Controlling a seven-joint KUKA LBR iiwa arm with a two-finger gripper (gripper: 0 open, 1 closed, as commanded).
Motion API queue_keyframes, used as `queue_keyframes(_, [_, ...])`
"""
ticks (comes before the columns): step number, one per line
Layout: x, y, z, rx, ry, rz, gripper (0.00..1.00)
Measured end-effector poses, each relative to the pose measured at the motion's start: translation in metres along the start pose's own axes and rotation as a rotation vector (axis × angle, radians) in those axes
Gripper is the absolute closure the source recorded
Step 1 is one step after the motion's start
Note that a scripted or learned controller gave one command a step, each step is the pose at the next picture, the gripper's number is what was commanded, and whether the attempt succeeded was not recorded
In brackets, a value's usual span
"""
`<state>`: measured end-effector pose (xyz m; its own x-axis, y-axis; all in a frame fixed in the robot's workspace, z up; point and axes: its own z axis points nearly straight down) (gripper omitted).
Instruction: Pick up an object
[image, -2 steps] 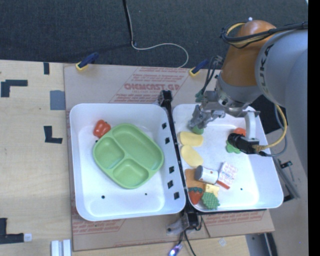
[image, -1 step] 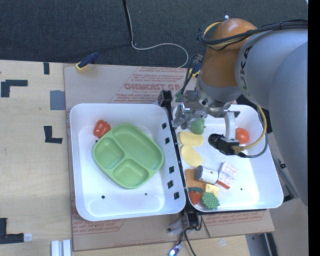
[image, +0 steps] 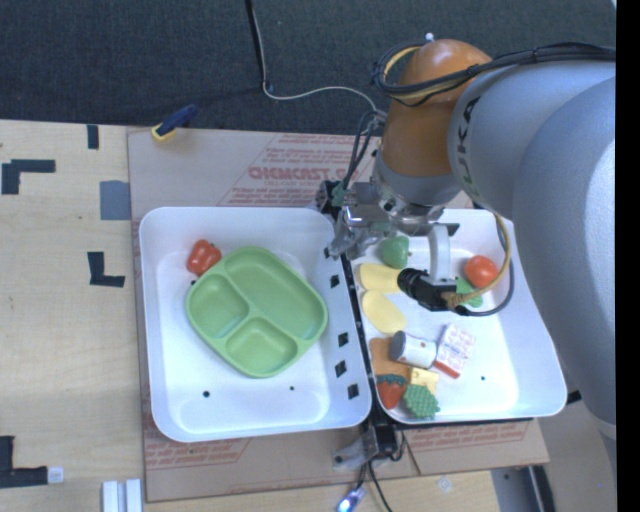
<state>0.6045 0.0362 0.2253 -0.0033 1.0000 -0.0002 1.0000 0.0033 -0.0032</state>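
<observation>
Gripper (image: 385, 232) is being crowded by green toy (image: 394, 248), yellow pieces (image: 380, 293), tomato (image: 481, 270); finger state cannot be told.

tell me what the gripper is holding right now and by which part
Cannot be told: the gripper sits low over the right bin by a green item, nothing visibly between its fingers.

A large smooth grey rounded arm casing (image: 560, 170) is seen, joined to a glossy orange dome-shaped band (image: 430, 110). Thin black cables (image: 505, 265) are looped around the wrist, and dark letters are printed on the grey shell.
</observation>
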Motion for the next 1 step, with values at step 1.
queue_keyframes(1, [-0.0081,0.0024,-0.003,-0.002,-0.001,0.002,1.0])
